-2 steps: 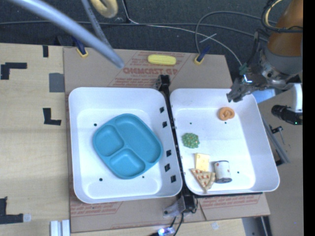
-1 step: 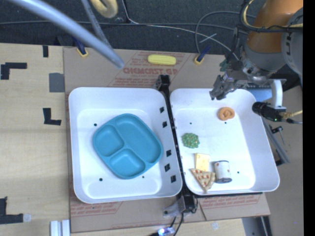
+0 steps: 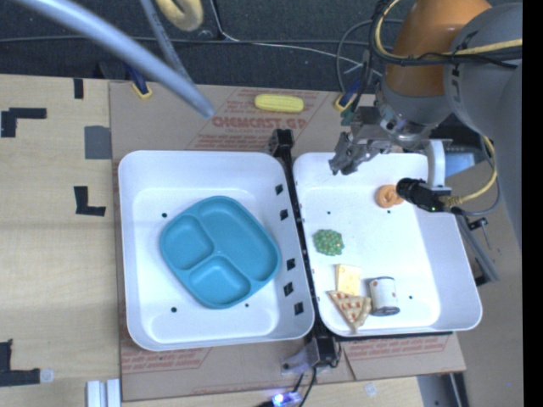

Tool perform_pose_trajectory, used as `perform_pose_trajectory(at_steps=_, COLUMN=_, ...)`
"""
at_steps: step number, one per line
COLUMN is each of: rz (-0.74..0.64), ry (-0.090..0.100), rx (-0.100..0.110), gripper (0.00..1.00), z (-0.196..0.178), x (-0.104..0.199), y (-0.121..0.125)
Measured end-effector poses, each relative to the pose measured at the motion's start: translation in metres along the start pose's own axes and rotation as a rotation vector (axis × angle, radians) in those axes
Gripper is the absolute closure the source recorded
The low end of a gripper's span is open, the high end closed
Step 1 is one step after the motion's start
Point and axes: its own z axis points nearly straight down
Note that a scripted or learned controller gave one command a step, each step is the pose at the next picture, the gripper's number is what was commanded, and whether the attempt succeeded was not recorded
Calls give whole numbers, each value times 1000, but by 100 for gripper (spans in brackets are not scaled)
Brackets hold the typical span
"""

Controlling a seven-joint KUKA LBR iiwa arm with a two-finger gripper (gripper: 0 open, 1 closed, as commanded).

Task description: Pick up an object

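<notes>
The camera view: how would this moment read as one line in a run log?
end effector: over right bin's far left corner, holding nothing | right bin: peas, cheese, pizza, can | left bin: blue plate

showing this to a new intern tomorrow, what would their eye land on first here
Probably the blue divided plate, which lies alone in the left bin and stands out against the white. Next, the grey arm's orange band at upper right, with the gripper hanging over the far end of the right bin. That bin holds small food toys: an orange piece, a green clump and a pizza slice.
</notes>
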Motion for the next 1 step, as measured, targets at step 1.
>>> perform_pose_trajectory(at_steps=1, rz=-1, ry=1, rx=-1, gripper=100, z=-2, x=51, y=-1)
